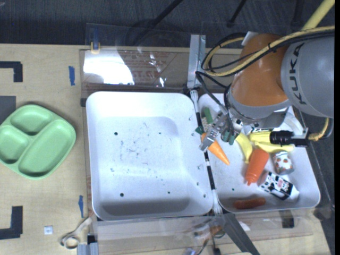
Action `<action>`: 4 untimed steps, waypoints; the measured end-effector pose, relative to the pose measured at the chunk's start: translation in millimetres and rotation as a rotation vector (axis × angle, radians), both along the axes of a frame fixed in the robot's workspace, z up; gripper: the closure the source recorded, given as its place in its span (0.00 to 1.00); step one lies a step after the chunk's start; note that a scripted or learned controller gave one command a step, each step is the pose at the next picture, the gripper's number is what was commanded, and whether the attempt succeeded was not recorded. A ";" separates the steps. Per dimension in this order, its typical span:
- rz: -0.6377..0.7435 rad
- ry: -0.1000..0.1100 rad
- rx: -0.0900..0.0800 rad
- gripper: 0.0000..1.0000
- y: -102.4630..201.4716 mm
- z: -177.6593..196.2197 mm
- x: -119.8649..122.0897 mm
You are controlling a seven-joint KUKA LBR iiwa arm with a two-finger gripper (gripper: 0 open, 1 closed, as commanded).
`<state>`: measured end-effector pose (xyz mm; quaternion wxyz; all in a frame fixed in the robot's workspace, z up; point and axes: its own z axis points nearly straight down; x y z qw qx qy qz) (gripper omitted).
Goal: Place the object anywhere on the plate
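Observation:
The green divided plate [34, 142] lies on the wooden bench, left of both bins. In the right bin [308, 195] an orange toy carrot [219, 152] rests against the left wall, its point aimed down and to the right. My gripper [211, 136] is low over the carrot's thick upper end, close to the wall between the bins. The arm's grey body and orange band [260, 84] cover the bin's back part.
The right bin also holds a yellow banana [248, 144], an orange bottle-shaped toy [256, 166], a small round ball [283, 163], a black-and-white toy [279, 186] and a red sausage [249, 203]. The left bin [106, 108] lies between the carrot and the plate. Cables loop above the arm.

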<state>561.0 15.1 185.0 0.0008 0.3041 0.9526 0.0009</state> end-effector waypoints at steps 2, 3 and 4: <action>-0.299 0.003 0.000 1.00 63.8 -0.6 -20.4; -0.299 0.003 0.000 0.00 63.7 -0.4 -20.3; -1.004 0.003 -0.001 0.00 25.2 -0.9 -7.1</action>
